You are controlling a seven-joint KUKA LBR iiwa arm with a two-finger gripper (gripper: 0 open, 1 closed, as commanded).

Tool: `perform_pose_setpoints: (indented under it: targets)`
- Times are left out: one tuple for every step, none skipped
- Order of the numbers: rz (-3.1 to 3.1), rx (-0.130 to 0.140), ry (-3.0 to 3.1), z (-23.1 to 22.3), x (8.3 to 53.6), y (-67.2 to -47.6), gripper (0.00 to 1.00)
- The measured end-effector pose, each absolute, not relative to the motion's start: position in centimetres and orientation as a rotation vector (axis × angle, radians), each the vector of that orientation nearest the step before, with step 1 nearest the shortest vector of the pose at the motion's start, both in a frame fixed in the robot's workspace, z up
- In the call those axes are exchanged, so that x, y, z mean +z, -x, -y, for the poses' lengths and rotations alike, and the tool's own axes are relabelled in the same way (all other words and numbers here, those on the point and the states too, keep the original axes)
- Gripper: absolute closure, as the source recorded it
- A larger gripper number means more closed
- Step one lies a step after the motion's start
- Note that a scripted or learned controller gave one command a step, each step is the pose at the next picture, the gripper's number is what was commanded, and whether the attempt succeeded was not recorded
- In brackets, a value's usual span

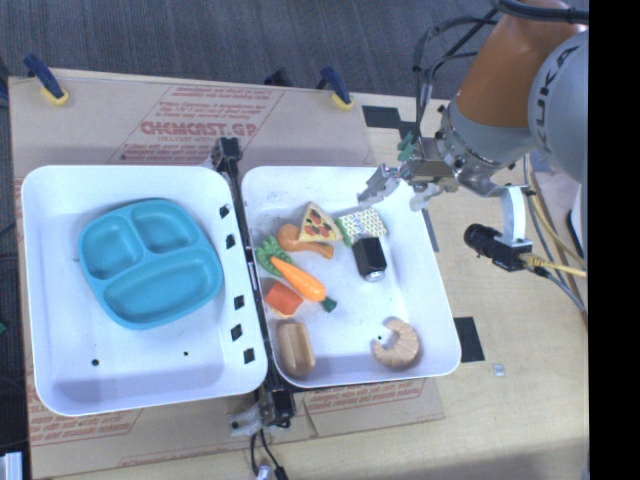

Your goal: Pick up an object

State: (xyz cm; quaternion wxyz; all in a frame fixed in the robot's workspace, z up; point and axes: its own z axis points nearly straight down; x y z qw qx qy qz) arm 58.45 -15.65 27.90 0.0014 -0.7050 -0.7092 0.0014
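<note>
While the grey arm reaches in from the right with its orange band uppermost, its wrist bends leftward over the upper right corner of the right bin. The tool hangs there with its fingers spread and nothing between them, just above a checkered block and a black can. A pizza slice, carrot, bread roll and doughnut piece lie in that bin. The left bin holds a blue divided plate.
</note>
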Motion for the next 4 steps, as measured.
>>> perform_pose_setpoints:
  targets:
    - [2.153,0.008,2.279,12.9,14.7,-59.5,0.0]
    - [2.26,-0.004,2.189,9.5,9.5,-55.9,0.0]
    - [2.392,0.03,1.988,9.9,9.3,-60.8,0.0]
    - [2.317,0.004,2.117,9.8,9.1,-55.6,0.0]
